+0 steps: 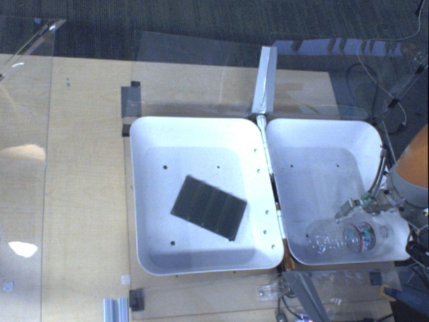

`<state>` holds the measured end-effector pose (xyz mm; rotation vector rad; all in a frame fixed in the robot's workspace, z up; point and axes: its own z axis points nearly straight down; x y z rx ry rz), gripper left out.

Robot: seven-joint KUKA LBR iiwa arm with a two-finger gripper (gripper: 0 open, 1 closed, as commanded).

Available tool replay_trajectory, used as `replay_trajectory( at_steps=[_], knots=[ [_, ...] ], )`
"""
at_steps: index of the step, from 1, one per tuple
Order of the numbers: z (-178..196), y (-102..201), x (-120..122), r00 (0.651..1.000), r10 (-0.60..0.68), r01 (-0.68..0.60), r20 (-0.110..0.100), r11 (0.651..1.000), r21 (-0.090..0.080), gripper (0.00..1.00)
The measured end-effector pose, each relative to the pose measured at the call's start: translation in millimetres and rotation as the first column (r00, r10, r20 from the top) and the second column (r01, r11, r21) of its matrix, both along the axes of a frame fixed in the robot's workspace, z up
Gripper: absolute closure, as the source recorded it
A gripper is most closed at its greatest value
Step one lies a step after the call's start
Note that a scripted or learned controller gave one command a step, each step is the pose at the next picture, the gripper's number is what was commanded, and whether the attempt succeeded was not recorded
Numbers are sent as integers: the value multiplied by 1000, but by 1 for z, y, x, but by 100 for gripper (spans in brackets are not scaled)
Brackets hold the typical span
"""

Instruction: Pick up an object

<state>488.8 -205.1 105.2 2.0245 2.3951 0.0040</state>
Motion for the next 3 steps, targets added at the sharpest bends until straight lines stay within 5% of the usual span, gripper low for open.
replay_trajectory(
  at_steps=[1,2,3],
  knots=[
    [11,1,2,1000,5,-5,5,1000,-1,100],
    [11,1,2,1000,5,-5,5,1000,-1,0],
    [-16,-1,1,989,151,-151,4,989,-3,0]
  ],
)
